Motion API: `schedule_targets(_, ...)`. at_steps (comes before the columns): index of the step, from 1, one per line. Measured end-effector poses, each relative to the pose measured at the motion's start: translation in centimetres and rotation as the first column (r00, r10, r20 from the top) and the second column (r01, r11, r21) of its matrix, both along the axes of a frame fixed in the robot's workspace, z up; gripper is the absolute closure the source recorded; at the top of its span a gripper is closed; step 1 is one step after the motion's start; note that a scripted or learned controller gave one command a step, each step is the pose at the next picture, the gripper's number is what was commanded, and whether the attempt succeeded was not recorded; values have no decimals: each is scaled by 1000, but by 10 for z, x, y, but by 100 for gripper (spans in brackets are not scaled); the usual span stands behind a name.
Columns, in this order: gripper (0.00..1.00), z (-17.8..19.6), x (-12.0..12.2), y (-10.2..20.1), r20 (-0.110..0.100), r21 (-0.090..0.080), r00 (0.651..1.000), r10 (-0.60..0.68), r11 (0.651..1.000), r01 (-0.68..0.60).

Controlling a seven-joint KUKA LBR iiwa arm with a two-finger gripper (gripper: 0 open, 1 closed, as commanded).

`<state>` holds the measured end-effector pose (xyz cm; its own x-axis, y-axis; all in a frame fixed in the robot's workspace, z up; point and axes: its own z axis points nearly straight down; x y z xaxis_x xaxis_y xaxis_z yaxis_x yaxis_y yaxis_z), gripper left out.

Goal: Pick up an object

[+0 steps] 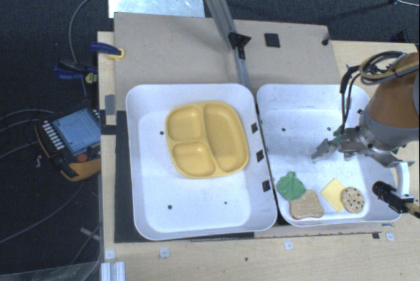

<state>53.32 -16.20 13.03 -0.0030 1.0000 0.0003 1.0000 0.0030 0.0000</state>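
My gripper (326, 150) hangs over the middle of the right bin (295, 102), its grey fingers pointing left, with nothing visible between them. Below it, along the bin's near edge, lie a green leaf-shaped piece (289, 185), a tan bread slice (306, 207), a yellow cheese square (333, 193) and a round speckled cookie (352, 199). The gripper stands apart from all of them, above and slightly right of the leaf. A yellow divided plate (205, 139) rests in the left bin (190, 207).
The arm's orange band (397, 99) and cables sit at the right bin's right edge. A metal pole (220, 7) slants down to the gap between the bins. A blue device (72, 135) and clamps lie off the bench at left.
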Motion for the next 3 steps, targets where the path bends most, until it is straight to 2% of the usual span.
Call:
schedule_targets(1,0,-45,2,0,4,-1,1000,-1,1000,1)
schedule_targets(2,100,-30,5,-2,15,-6,1000,-1,1000,1)
schedule_targets(3,100,22,12,-10,5,-2,1000,1,1000,-1)
